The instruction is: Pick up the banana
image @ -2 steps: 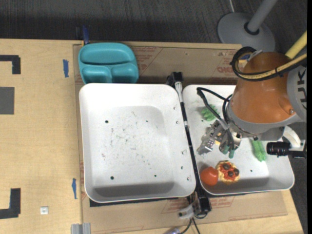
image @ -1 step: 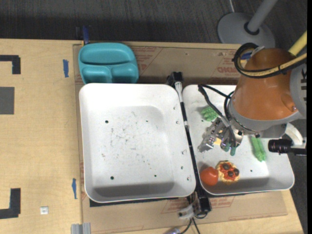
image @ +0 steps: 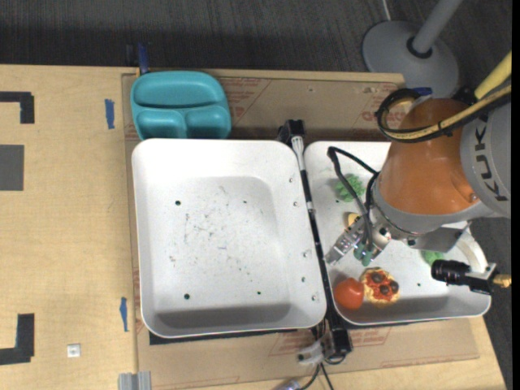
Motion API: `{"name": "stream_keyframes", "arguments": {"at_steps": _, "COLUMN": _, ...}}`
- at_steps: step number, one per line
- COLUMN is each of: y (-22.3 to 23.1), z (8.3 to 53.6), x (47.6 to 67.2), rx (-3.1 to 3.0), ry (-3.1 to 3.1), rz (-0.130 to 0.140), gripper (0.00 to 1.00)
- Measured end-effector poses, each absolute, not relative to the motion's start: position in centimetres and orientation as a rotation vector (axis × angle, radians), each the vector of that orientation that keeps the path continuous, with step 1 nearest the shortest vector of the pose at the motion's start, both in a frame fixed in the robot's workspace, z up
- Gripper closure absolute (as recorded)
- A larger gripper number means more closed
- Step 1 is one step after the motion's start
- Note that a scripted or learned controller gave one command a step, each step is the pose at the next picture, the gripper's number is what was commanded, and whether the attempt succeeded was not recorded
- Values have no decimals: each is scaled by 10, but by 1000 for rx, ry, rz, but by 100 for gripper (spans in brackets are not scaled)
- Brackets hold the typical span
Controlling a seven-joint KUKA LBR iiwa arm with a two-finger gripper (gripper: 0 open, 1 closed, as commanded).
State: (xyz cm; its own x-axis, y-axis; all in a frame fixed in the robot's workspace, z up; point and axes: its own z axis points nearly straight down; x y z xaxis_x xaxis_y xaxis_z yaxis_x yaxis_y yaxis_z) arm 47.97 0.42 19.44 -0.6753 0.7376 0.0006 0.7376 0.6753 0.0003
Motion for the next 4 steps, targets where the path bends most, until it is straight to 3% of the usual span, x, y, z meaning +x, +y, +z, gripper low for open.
{"name": "stream_keyframes", "arguments": {"at_steps": 4, "y": 5, "z": 235, "x": 485, "rx": -1271, "ry": -2893, "rz": -12, "gripper": 100}}
